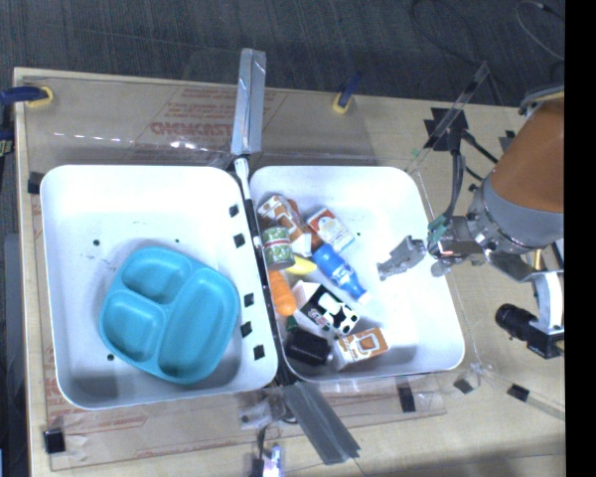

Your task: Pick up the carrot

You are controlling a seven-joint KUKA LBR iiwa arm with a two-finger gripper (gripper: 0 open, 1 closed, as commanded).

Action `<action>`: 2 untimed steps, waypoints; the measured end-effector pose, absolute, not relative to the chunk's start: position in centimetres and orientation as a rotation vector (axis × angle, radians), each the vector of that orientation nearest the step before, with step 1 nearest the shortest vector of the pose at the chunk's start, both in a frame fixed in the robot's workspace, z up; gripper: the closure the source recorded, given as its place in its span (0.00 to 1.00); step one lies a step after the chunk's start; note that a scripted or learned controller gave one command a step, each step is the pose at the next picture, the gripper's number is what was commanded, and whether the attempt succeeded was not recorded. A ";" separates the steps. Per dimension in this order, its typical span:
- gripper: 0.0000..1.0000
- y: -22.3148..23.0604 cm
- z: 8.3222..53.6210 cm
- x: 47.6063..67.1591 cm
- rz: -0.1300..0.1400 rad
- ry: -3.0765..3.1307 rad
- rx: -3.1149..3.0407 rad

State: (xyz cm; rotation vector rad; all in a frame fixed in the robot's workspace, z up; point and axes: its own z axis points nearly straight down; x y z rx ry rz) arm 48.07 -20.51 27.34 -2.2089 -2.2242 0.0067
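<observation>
The orange carrot [281, 293] lies in the right bin [432, 316], against its left wall, among a pile of small packages. My gripper [401, 257] hovers over the right half of that bin, well to the right of the carrot, pointing left toward the pile. Nothing shows between its fingers.
Around the carrot lie a blue bottle [338, 271], a green-labelled can [276, 247], a black-and-white carton [330, 313], a black object [306, 347] and brown packets [363, 344]. The left bin [70, 207] holds a blue divided plate [169, 312]. A metal divider [246, 107] stands between the bins.
</observation>
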 end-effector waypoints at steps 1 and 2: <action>0.00 -14.4 9.9 47.7 0.002 -2.342 -2.091; 0.00 -12.4 9.3 55.5 0.022 -2.767 -1.509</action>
